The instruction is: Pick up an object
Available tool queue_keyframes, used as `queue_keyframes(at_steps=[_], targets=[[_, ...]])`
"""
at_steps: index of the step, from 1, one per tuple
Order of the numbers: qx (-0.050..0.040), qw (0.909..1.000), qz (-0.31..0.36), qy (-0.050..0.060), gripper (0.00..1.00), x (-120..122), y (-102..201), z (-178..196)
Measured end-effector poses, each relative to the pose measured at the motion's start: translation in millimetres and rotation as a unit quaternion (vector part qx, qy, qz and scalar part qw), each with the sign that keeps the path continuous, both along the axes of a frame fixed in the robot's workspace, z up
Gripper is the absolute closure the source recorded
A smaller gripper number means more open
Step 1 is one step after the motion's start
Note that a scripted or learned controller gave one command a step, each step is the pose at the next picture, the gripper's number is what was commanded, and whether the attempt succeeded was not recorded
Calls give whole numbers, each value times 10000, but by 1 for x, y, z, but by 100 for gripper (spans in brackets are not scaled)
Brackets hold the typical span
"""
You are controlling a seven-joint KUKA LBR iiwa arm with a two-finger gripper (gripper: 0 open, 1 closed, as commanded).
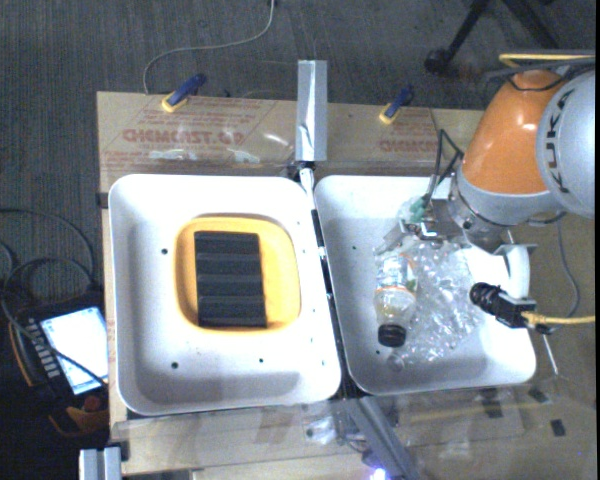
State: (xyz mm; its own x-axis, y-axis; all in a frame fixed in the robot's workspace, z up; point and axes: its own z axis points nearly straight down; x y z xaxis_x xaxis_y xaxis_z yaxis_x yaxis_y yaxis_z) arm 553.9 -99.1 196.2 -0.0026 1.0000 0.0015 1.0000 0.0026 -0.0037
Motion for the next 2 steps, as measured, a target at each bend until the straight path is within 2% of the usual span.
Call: queue_keyframes(at_steps=[1,2], targets=[[-19,9922,1246,-81,0,4,-38,-88],[-10,9922,1248,-83,100,5,-37,-79]])
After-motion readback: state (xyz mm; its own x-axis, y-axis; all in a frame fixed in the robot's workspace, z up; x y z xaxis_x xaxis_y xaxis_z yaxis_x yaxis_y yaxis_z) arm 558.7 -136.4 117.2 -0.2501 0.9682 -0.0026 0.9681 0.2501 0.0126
